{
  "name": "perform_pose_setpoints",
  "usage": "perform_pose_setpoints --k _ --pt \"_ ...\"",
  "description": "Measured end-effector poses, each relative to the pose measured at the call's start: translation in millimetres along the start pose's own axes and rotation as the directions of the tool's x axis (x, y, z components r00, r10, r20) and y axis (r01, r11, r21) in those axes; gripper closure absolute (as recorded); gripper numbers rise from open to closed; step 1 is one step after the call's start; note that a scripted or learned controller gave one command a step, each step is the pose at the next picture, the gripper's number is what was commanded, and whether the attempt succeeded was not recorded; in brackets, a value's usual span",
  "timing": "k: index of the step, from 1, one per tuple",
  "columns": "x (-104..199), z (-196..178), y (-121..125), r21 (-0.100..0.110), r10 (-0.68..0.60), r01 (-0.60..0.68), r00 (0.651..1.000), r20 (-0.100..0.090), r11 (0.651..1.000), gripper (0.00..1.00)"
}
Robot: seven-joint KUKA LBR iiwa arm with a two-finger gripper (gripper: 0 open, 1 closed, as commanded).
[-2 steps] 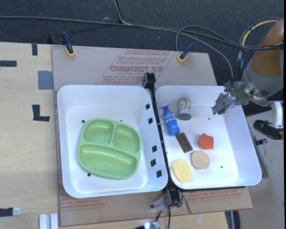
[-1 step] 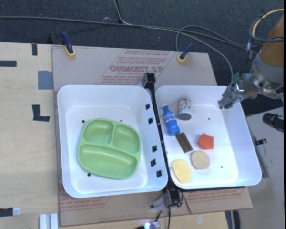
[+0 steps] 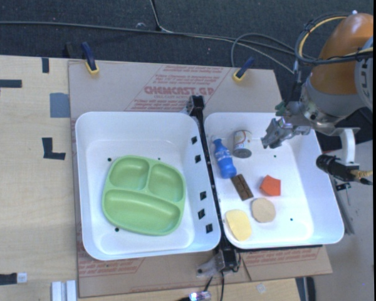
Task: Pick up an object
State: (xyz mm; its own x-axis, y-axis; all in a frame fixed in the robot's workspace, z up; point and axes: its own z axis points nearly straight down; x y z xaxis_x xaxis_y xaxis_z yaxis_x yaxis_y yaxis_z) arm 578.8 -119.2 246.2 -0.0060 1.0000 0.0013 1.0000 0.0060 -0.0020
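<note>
The tabletop (image 3: 25, 187) was pale wood with dark tape marks, and a brown cardboard sheet (image 3: 175, 86) lay on it under two white bins, held at its far edge by two clamps. The grey arm (image 3: 338, 55), with its orange band, reached in from the right above the far right corner of the right bin (image 3: 313, 231).

The left bin (image 3: 94, 130) held a green divided plate (image 3: 144, 194), lying flat in the near half of the bin, with three compartments.

The hand (image 3: 272, 137) hung over the far part of the right bin, just right of a small grey round object (image 3: 241, 144) and apart from it. Whether its fingers were apart or together could not be told, and nothing was seen between them.

In the right bin, a blue bottle (image 3: 224, 158) lay on its side near the dividing wall, just left of the grey round object. Nearer the camera lay a pale yellow oval piece (image 3: 239, 224) and, just beside it on the right, a tan round piece (image 3: 263, 210). An orange block (image 3: 271, 185) sat just beyond the tan piece. A small brown bar (image 3: 241, 186) lay at a slant between the bottle and the yellow piece, left of the orange block.
</note>
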Motion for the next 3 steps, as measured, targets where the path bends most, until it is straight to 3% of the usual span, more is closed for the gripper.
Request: perform_pose_setpoints --k 3 --pt "166.4 1.4 -1.4 0.0 -0.001 0.001 1.0 0.0 1.0 1.0"
